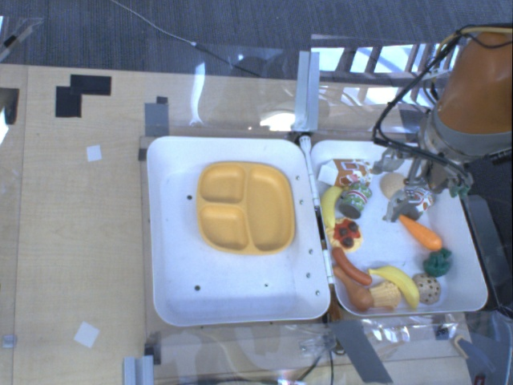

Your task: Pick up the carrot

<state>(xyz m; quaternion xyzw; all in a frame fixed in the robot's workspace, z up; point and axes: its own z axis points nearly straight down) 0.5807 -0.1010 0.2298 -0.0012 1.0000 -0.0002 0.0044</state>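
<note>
The carrot [422, 233] is orange with a dark green leafy top [438, 261]. It lies slantwise in the right bin [473, 291], near that bin's right wall. My gripper [407, 201] hangs just up-left of the carrot's pointed end, low over the bin. It looks open, and nothing shows between its fingers. The carrot rests on the bin floor, apart from the gripper. The grey arm with its orange band [481, 79] reaches in from the upper right.
The right bin also holds a banana [398, 281], a sausage [351, 267], a can [353, 200], a strawberry-like piece [346, 233], a small carton [346, 171] and a speckled ball [428, 289]. A yellow divided plate [244, 207] sits in the left bin [172, 279].
</note>
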